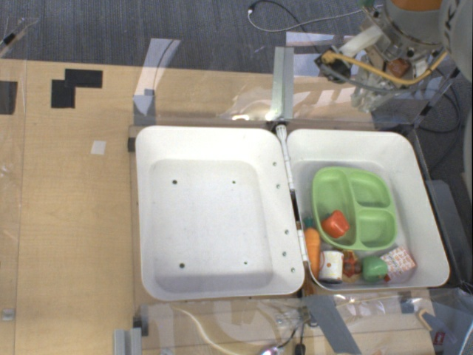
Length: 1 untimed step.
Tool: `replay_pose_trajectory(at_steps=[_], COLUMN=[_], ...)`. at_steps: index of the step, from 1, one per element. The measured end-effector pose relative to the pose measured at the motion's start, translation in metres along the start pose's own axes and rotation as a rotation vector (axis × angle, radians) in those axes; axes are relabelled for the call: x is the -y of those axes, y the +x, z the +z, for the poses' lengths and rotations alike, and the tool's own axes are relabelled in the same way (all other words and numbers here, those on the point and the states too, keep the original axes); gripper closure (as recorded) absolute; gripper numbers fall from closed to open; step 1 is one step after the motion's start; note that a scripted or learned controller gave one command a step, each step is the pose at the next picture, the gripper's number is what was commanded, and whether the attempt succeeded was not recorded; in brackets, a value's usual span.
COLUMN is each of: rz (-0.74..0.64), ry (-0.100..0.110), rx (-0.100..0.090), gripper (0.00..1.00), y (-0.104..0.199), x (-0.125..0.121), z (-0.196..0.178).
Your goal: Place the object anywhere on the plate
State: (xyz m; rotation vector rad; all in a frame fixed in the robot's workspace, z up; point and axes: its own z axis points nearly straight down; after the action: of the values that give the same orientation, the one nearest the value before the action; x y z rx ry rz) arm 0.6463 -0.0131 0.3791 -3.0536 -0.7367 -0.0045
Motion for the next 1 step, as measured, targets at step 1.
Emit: replay_pose_trajectory(at_steps=[1], rz=[0.079], ry=[0.0], rx=[-0.002], gripper=[1.0], y=[-0.0224], x=[-0.0122], z=[-0.0569])
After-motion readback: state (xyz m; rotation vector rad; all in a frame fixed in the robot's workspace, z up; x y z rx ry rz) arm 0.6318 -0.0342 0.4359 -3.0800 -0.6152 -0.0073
